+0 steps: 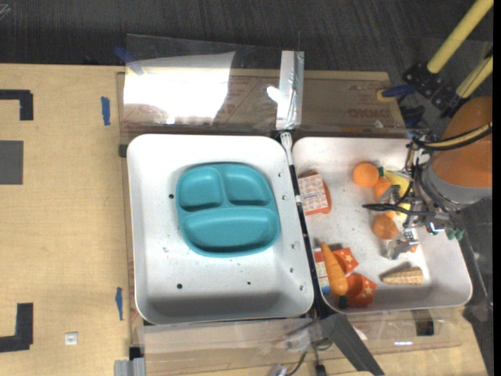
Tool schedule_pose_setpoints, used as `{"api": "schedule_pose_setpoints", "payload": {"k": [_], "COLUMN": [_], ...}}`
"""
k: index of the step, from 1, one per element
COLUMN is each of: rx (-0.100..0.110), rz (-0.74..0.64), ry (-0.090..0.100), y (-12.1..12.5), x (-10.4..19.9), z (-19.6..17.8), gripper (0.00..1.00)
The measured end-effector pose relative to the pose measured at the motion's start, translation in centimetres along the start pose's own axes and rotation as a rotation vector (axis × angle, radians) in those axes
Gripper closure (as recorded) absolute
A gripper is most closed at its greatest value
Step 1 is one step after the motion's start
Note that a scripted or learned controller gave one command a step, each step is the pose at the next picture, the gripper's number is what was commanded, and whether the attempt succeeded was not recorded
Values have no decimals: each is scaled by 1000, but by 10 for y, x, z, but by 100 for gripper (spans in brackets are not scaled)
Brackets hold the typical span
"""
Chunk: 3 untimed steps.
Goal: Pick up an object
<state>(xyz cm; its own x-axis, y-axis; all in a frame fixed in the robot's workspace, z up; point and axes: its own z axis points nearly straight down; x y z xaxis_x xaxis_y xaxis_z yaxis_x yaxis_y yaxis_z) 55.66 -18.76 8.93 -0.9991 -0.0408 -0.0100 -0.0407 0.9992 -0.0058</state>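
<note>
Tabletop: pale wood-coloured surface bearing two shallow white bins side by side, with black and blue tape marks toward the left.

Left bin: holds a teal divided plate, three compartments, lying flat near the bin's centre.

Right bin: holds the loose objects. The arm, with its orange band, enters from the right edge and hangs over the bin's right part; its jaws are low over the bin, just beside an orange-brown lump. Whether the jaws are wide or narrow cannot be told, and nothing is seen between them.

Objects, in falling size: a red-and-white packet at the bin's left wall, long axis running roughly top to bottom; a carrot at lower left, long axis slanting from upper left down to lower right, lying over a red item; a tan cone-shaped piece at lower right, long axis nearly horizontal, narrow end pointing left; an orange ball in the upper middle; a small yellow piece just right of the ball.
</note>
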Motion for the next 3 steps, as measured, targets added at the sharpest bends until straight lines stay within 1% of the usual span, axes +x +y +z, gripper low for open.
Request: {"api": "schedule_pose_setpoints", "payload": {"k": [1, 2, 3], "rx": [-1, 2, -5], "rz": [-19, -20, -14], "ry": [-4, -19, -8], "y": [12, 12, 78], "x": [-9, -14, -36], "z": [0, -14, -143], "gripper": [0, 100, 100]}}
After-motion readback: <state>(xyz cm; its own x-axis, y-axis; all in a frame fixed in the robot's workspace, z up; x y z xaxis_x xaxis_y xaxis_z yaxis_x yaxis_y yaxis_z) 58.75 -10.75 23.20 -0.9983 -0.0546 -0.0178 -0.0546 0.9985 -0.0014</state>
